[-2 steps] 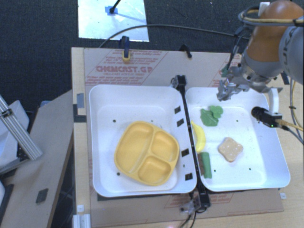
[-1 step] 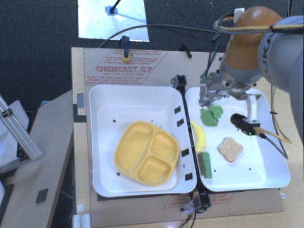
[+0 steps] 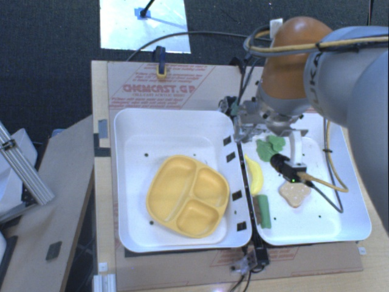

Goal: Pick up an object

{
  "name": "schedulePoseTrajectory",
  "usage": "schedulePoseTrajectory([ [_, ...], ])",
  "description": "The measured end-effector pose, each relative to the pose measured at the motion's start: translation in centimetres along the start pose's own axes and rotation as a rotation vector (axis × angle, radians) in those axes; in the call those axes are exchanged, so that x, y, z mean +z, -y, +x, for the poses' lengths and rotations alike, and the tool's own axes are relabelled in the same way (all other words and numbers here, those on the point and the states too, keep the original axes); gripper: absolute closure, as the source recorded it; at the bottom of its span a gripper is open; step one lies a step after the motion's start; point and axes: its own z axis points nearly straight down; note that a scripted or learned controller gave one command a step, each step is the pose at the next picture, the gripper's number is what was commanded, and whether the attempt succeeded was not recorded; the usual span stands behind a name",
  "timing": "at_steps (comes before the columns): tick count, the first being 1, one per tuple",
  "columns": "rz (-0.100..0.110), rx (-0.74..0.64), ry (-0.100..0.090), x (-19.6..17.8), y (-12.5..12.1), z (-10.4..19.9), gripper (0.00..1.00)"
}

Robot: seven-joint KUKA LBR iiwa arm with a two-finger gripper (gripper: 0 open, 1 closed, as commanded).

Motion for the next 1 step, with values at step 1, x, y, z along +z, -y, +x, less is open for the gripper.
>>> schedulePoseTrajectory([
  [1,-0.002,-0.002,-0.001,-1.55,1.15,5.37,1.00],
])
